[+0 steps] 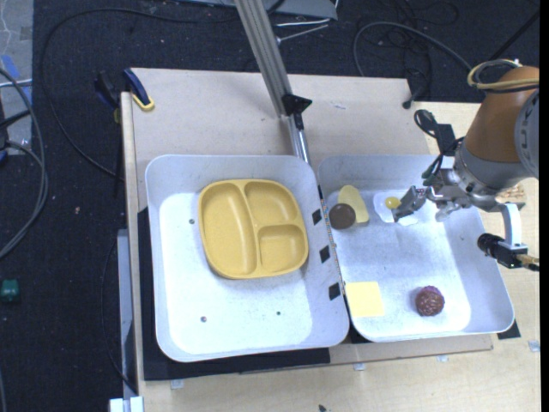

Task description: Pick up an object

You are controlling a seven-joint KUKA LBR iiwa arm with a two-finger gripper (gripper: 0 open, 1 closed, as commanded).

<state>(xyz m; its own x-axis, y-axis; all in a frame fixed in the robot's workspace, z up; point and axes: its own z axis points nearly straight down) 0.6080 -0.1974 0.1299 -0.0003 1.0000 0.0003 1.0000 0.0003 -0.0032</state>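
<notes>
The right bin (446,256) holds several small objects. A brown round piece (341,217) lies on a pale yellow one (355,202) near the bin's back left. Just right of them is a small white item with a yellow centre (391,203). A flat yellow square (364,299) rests at the front left, and a dark red ball (429,300) at the front right. My gripper (413,205) hangs low at the back of this bin, right beside the white and yellow item. Whether it touches that item is unclear.
The left bin (171,256) carries a yellow divided plate (254,227). A slanted metal pole (268,45) rises behind the bins. The grey arm with its orange band (502,123) reaches in over the right bin's back right corner.
</notes>
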